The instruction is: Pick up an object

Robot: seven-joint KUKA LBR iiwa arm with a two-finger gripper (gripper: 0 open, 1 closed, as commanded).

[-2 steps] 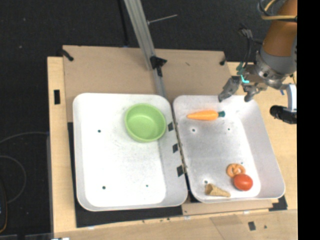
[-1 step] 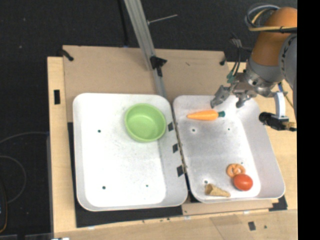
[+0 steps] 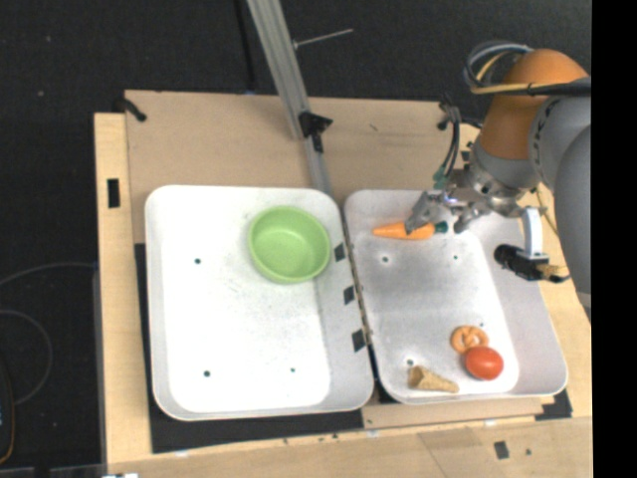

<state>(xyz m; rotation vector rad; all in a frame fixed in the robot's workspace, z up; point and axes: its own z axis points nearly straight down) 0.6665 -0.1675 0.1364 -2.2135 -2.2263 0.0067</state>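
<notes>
Gripper: the gripper (image 3: 435, 215) is low over the far part of the right bin (image 3: 518, 312), at the carrot's thick end.
Fingers: they look closed on the thick right end of the carrot (image 3: 403, 231); I judge it gripped, though whether it is clear of the bin floor cannot be told.
Carrot position: near the far-left corner of the right bin, close to the rim shared with the left bin (image 3: 174, 297).
Long axis: roughly left to right across the view, pointed tip toward the left bin, thick end at the fingers.
Edges: the bin's far rim is just behind the carrot and the dividing rim just beyond its tip, so a straight lift looks the safest way out.
Open room: the middle of the right bin is bare; a pretzel (image 3: 465, 338), a tomato (image 3: 485, 363) and a cone (image 3: 430, 378) cluster well apart at the near end.
Other bin: a green bowl (image 3: 290, 245) sits in the left bin's far part, beyond the divider.
</notes>
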